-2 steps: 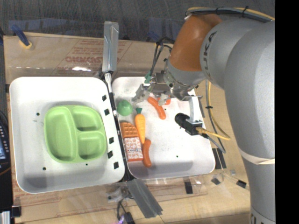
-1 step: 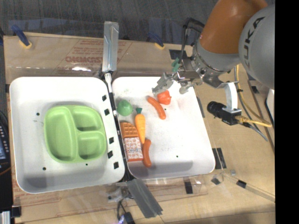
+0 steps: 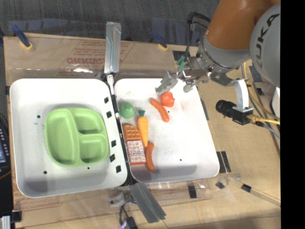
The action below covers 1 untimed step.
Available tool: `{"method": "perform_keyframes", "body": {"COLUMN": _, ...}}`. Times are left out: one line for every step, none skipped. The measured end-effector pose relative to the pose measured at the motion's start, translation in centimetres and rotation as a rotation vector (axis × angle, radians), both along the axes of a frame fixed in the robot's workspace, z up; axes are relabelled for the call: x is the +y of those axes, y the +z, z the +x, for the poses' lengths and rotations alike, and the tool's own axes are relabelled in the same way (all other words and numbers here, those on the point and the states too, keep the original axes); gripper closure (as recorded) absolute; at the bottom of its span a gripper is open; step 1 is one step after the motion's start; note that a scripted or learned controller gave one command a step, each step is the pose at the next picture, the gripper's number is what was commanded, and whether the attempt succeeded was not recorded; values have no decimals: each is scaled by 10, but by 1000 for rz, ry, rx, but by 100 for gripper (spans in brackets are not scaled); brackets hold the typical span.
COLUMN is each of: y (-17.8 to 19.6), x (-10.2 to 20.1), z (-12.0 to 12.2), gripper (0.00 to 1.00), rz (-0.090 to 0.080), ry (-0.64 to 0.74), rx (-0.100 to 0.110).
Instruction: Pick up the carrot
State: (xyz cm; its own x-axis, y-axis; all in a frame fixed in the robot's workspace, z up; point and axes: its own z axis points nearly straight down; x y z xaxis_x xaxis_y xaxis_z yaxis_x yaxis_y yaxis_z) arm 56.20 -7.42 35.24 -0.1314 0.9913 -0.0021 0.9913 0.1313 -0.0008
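Two white bins (image 3: 200, 142) share the bench. Orange carrot (image 3: 143, 129) with green top lies by a green ball (image 3: 127, 110) and cracker box (image 3: 135, 150). Gripper (image 3: 174, 81) hovers farther right, spread wide, holding nothing.

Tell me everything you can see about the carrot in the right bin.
The carrot is an orange toy, plastic-looking, with a small green top pointing up the view beside the green ball. It lies flat in the right bin, tapering toward the near edge, alongside the cracker box; its tip meets a sausage. The hand is apart from it.

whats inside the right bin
The right bin holds the carrot, a green ball, a waffle-like box, two sausages and a red-orange piece. The tool covers its far edge.
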Motion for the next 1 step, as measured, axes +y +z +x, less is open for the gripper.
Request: {"method": "perform_keyframes", "body": {"y": -124, "x": 10, "z": -14, "gripper": 0, "rz": 1, "ry": -118, "rx": 7}}
